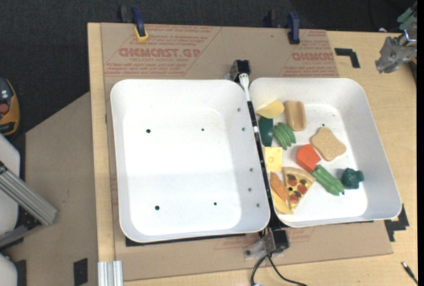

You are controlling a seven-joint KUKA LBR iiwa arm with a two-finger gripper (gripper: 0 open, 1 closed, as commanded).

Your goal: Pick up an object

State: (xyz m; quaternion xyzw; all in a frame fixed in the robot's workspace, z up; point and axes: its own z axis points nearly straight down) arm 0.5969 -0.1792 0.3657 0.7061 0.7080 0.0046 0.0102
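Parked at the bench's (199,46) far right corner, the end effector (396,53) is seen too indistinctly to judge, while toy foods (301,155) are heaped in the right bin (371,145), awaiting picking.

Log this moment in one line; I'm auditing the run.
stage: pre-grasp | claw: beside right bin, holding nothing | toy food: pizza slice, bread slice
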